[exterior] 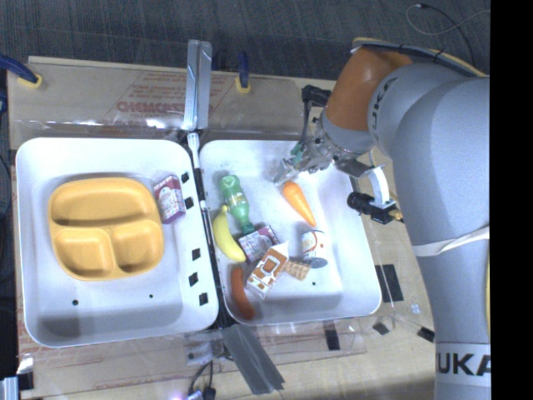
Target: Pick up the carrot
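My grey arm (433,182) bulks closest to the lens, reaching in over the right bin (354,294). My pincer (293,163) hangs low at that bin's far end, its state too blurred to tell. The carrot (298,202) lies just beside it, free on the floor, slanted, with room either side. Farther out, banana (225,236) and green bottle (236,200) crowd the divider.
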Robot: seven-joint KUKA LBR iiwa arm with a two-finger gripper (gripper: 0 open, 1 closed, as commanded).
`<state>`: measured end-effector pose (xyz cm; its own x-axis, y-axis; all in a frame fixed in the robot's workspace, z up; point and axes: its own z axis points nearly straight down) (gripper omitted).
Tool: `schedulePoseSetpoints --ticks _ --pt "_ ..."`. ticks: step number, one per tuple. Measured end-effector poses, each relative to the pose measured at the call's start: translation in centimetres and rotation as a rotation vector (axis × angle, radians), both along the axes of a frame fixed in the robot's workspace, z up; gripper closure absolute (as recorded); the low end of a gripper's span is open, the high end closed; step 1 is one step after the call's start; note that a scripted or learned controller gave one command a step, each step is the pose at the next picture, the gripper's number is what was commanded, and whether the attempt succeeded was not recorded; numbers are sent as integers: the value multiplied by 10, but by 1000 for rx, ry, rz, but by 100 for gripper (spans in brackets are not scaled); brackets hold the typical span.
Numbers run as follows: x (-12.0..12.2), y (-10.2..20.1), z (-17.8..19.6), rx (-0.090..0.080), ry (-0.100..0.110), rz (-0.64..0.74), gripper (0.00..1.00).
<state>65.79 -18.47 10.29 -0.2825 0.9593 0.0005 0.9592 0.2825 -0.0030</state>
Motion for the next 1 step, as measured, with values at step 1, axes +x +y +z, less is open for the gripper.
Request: schedulePoseSetpoints --ticks 1 --pt "-15 6 105 -1 -3 -115 100"
